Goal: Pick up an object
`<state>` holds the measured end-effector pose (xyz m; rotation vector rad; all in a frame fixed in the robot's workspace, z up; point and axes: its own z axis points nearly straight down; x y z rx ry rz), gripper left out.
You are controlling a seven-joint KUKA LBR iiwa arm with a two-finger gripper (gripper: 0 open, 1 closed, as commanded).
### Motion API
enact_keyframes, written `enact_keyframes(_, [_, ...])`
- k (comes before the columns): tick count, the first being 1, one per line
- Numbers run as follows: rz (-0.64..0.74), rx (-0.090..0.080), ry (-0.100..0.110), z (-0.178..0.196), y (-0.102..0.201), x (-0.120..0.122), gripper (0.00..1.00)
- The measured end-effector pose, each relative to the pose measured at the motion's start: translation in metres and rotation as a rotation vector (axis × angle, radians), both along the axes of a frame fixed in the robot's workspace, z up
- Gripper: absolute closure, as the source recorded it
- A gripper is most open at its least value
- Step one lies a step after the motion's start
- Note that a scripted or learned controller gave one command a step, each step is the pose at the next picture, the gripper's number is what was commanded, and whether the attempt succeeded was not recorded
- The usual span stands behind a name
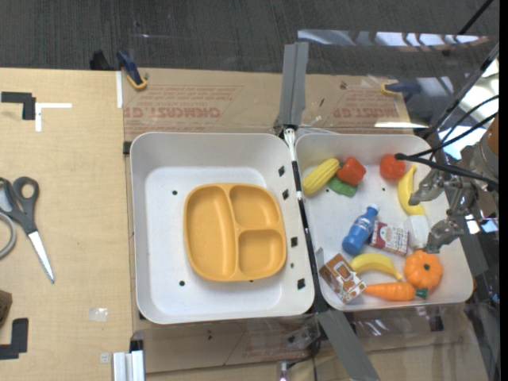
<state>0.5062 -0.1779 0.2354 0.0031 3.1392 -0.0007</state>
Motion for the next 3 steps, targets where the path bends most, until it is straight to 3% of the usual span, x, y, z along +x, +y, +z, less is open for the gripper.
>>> enact_keyframes(1, [-0.052,-0.002,-0.006,-0.131,0.009,-0.005,0.0])
enact_keyframes(2, [-0.154,-0.002,-0.021,-0.136,0.07,-0.022,0.0])
enact_keyframes(3, [-0.198,0.0,-0.002,-0.129,0.071,0.065,0.0])
